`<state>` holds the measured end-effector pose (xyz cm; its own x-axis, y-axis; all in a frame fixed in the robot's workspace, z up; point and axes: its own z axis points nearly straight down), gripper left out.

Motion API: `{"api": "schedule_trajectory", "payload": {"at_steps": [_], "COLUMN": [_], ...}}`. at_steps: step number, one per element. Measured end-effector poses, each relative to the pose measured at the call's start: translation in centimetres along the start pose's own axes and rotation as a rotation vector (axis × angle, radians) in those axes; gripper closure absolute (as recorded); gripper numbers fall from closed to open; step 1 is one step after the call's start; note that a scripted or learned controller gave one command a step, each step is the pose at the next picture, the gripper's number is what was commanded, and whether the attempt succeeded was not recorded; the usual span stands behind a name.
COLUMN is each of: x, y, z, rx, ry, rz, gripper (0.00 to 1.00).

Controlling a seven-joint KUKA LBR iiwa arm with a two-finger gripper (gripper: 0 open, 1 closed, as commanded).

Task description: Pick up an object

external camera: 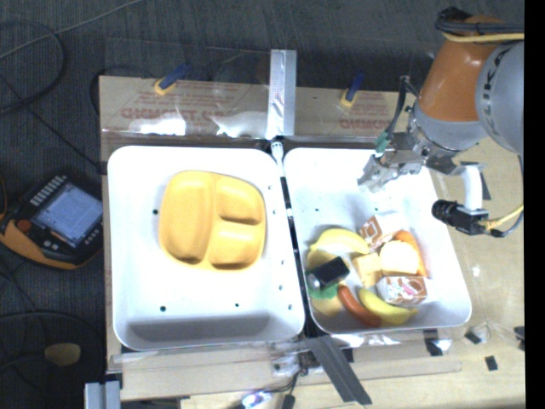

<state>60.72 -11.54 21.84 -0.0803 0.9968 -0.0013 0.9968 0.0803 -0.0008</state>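
The claw [381,170] — grip state I cannot tell — is hovering at the toy pile's [370,275] twelve o'clock, needing descent.

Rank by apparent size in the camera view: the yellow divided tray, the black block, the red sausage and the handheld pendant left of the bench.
1. yellow divided tray
2. handheld pendant
3. red sausage, partly hidden by neighbours, and black block: too close to rank.
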Motion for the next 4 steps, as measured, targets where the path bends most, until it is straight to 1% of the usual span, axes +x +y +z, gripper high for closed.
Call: {"api": "schedule_trajectory", "payload": {"at_steps": [1, 2, 3, 4], "x": [0.0, -7.7, -5.8, -5.6], "y": [0.0, -3.8, -3.8, -3.7], "z": [0.0, 8.2, 12.2, 11.3], "rx": [0.0, 0.001, -0.003, -0.005], "ry": [0.0, 0.0, 0.002, 0.005], "rz": [0.0, -0.22, -0.338, -0.339], "gripper": [0.0, 0.0, 0.0, 1.0]}}
